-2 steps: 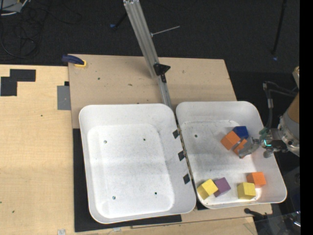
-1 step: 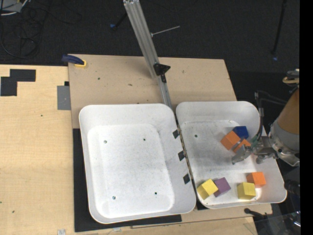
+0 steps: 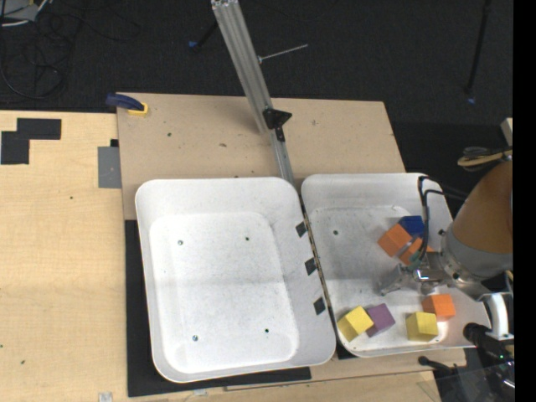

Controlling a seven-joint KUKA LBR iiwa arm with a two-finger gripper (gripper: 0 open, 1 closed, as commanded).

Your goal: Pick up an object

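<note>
**Claw low in right bin, grip unreadable**

Claw (image 3: 416, 276) down in right bin (image 3: 352, 216), among the blocks; open or clenched: cannot tell. Orange block (image 3: 394, 240) just above it, tilted, touching blue block (image 3: 412, 224); cube-like, no clear long axis. Yellow block (image 3: 356, 322) against purple block (image 3: 381, 316) near front wall. Left bin (image 3: 167, 203) alongside. Light wood tabletop (image 3: 201, 141), dark floor behind.

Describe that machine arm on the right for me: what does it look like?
The arm is a thick, rounded limb, grey with an orange band above the wrist. A black cable loops along its side. It ends in a small gripper of bare silvery metal, far thinner than the bulky body behind it.
</note>
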